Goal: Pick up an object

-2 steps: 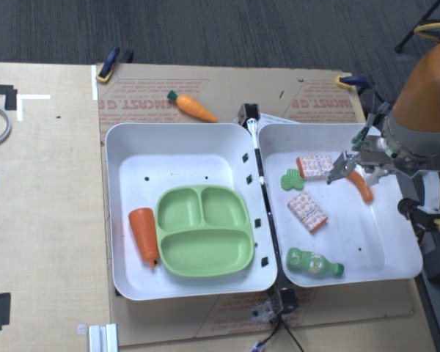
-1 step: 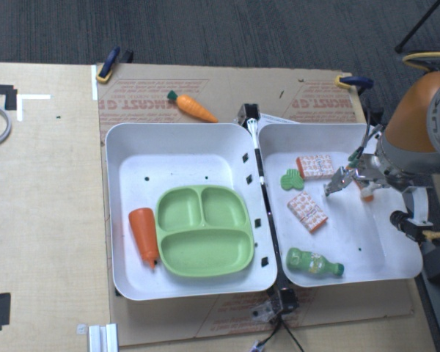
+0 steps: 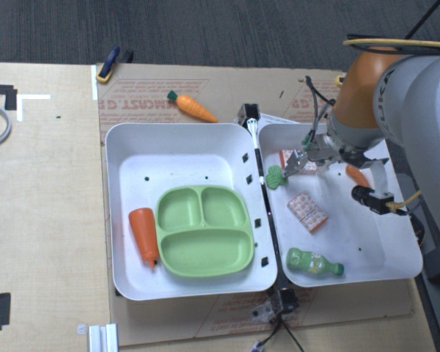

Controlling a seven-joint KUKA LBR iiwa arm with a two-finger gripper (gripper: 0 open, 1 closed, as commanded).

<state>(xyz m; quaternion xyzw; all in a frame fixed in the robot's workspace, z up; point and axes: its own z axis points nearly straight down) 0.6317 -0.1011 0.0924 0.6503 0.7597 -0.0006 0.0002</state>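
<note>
Cardboard-covered bench under dark carpet, two white bins side by side. Arm enters from right, orange band above wrist, bent down over right bin; gripper low in that bin's upper-left part, near the shared wall. Jaw state: cannot tell, too small and cluttered by cables.

Right bin contents: green broccoli-like toy just beside gripper tip, against the dividing wall; small red-white packet beside or under gripper, contact unclear; pink patterned packet mid-bin with open floor around it; green bottle lying flat near front edge; orange piece partly hidden by the wrist.

Left bin: green divided plate centre-front, orange-red carrot-shaped toy touching its left side; back half bare. Toy carrot outside on cardboard behind left bin.
</note>
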